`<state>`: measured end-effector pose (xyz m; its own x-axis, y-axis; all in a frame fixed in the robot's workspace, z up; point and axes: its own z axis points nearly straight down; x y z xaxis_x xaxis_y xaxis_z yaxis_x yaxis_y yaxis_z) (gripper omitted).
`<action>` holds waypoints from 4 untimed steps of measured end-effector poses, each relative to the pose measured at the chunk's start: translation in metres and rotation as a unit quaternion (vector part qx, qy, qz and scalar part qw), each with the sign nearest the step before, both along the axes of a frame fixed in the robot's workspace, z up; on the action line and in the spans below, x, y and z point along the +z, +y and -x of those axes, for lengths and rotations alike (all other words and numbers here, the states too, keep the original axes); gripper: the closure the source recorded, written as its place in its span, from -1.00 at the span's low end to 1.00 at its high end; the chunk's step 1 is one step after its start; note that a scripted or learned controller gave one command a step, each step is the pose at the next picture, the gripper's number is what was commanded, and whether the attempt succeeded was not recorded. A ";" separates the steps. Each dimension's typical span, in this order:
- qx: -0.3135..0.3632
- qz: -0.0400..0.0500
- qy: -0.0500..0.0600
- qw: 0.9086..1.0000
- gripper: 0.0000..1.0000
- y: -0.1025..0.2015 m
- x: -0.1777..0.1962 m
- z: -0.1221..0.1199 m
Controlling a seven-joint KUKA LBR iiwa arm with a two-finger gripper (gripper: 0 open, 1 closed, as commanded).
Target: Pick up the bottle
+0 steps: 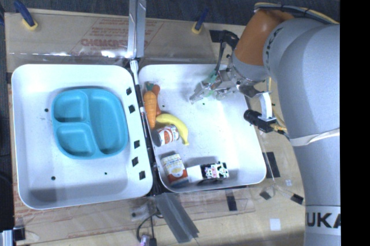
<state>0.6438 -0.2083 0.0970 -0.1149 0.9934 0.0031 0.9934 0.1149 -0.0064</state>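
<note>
The bottle [174,168], small with a pale cap and an orange-red label, lies near the front left corner of the right bin [243,141]. My gripper [202,91] hangs over the back middle of that bin, well behind the bottle and to its right. It is open, with nothing between its fingers. The grey arm with its orange band [257,37] reaches in from the right.
A carrot [150,105], a banana [175,125] and a red-and-white can [168,135] line the right bin's left side, between gripper and bottle. A black-and-white cow-patterned carton [214,171] lies just right of the bottle. The left bin [29,123] holds a blue divided plate [89,122].
</note>
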 end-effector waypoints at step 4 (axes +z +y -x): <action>0.000 0.000 0.000 1.000 -1.00 0.000 0.000 0.000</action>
